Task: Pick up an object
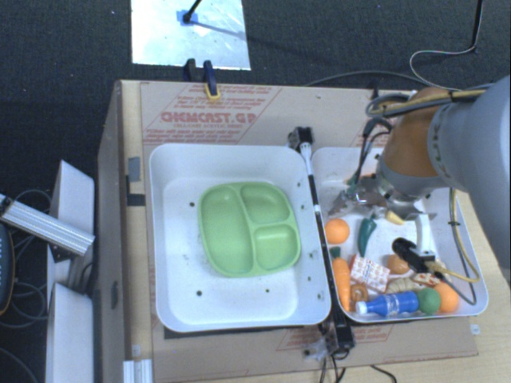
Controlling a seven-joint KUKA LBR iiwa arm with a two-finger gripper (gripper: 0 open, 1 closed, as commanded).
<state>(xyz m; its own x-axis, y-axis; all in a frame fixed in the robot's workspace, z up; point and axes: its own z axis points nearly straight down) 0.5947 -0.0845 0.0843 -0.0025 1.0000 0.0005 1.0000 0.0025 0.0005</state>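
My gripper [356, 204] hangs low over the back left part of the right bin [342, 163], below the grey wrist with its orange band. Just in front of it lie an orange ball [337, 230] and a dark green pepper-like piece [366, 234], both apart from it. Further forward in this bin are a carrot [342, 282], a red and white packet [369, 272], a brown lump [398, 263], a blue bottle [391, 303], a green ball [429, 300] and an orange fruit [448, 297]. Nothing shows between the fingers.
The left bin [172, 238] holds a green divided plate [247, 227]. A black strip [315, 214] runs along the rim between the two bins. Cardboard [215, 114] lies under the bins, and cables trail at the back right.
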